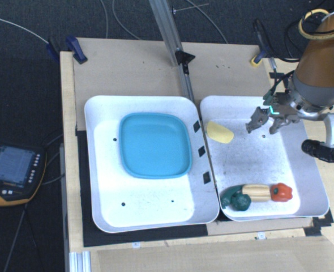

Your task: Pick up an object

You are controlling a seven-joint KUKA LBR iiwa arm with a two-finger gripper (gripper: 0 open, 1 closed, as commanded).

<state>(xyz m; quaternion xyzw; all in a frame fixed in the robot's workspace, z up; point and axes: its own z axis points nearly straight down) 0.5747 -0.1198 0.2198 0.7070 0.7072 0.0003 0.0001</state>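
Observation:
My gripper [264, 123] hangs over the upper part of the right bin [303, 169], its two fingers spread apart with nothing between them. A pale yellow lemon-shaped object [219, 132] lies to its left near the bin's upper left corner. Along the bin's front edge lie a dark green object [236, 199], a tan cylinder [257, 192] and a red tomato-like piece [281, 192], side by side.
The left bin [99, 163] holds a square light-blue plate [154, 145]. A metal pole [168, 27] slants in from the top toward the gap between the bins. A handheld pendant [11, 169] lies left of the bench.

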